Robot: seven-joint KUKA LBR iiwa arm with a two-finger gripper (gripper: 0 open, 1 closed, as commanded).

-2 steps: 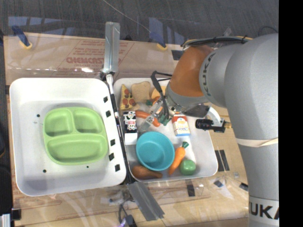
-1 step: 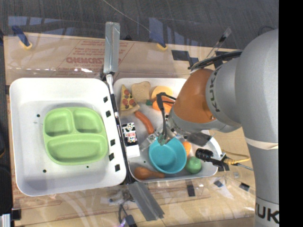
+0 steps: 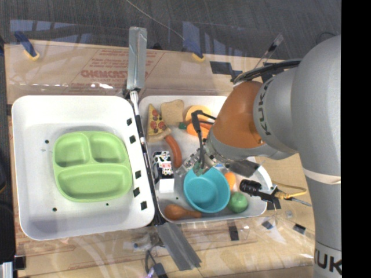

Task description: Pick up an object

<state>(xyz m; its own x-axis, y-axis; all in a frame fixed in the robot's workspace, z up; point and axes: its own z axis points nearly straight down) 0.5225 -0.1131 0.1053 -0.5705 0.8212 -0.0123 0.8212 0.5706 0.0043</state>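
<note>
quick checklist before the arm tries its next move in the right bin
1. Gripper over the right white bin: ok, it sits at the rim of the blue plastic bowl.
2. Jaws open or shut: cannot tell, the wrist hides them.
3. Object held: cannot tell, nothing visible between the jaws.
4. Neighbours crowd the bowl: not ok, green round fruit and long brown sausage lie against it.
5. Left white bin holds the green divided plastic tray, away from the arm: ok.
</note>
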